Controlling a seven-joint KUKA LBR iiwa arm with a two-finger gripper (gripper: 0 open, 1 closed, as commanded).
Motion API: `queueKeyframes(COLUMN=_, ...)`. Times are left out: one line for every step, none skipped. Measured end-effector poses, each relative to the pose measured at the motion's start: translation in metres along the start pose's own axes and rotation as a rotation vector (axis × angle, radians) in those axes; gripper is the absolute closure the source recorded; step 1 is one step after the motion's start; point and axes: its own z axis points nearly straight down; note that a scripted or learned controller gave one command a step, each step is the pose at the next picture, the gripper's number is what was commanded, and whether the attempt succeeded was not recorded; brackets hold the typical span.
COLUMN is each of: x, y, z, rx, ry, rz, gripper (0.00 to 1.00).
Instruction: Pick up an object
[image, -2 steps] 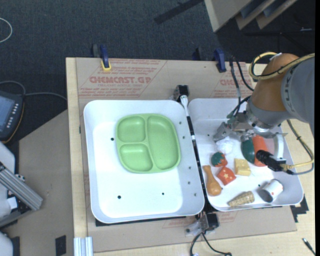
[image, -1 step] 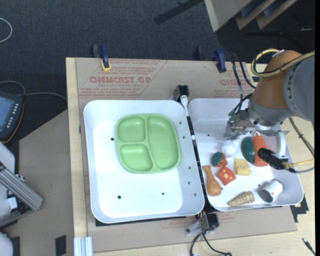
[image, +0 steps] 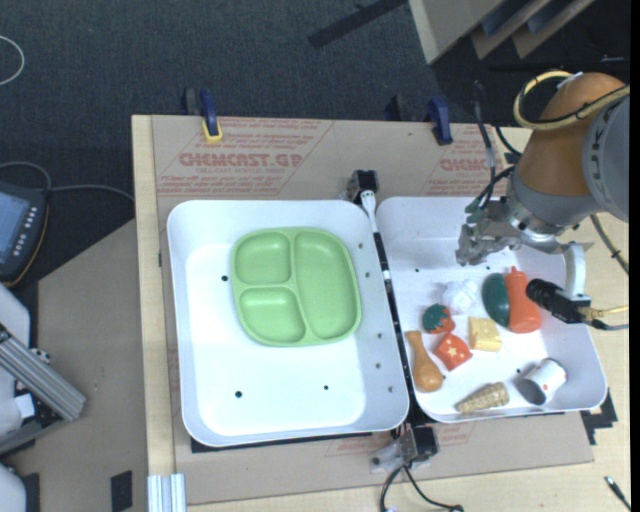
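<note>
My gripper (image: 480, 246) hangs over the back part of the right bin (image: 420, 225), a little behind the toys, and nothing shows in it. Below it lie a white crumpled piece (image: 462, 295), a dark green toy (image: 495, 297) and an orange carrot (image: 521, 303). Further forward are a small green-topped red fruit (image: 437, 318), a red pepper (image: 453, 351), a yellow wedge (image: 486, 335), an orange gourd-shaped toy (image: 426, 362), a waffle cone (image: 482, 398) and a white cup (image: 543, 378) on its side.
The left bin (image: 200, 330) holds a green divided plate (image: 296, 285). A black ridge (image: 380, 265) separates the two bins. The grey arm with its orange band (image: 560, 150) reaches in from the upper right, trailing cables. Blue clamps (image: 209, 112) sit at the board's back edge.
</note>
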Motion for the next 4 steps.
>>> queueKeyframes(x=0.009, y=-0.004, z=-0.053, rx=-0.001, ry=0.000, rz=0.000, gripper=1.00)
queueKeyframes(x=0.009, y=-0.003, z=-0.084, rx=0.000, ry=0.000, rz=0.000, gripper=1.00)
queueKeyframes(x=0.034, y=-0.056, z=-0.084, rx=0.011, ry=0.003, rz=0.002, gripper=1.00)
queueKeyframes(x=0.068, y=-0.095, z=-0.094, rx=0.010, ry=0.004, rz=-0.001, gripper=1.00)
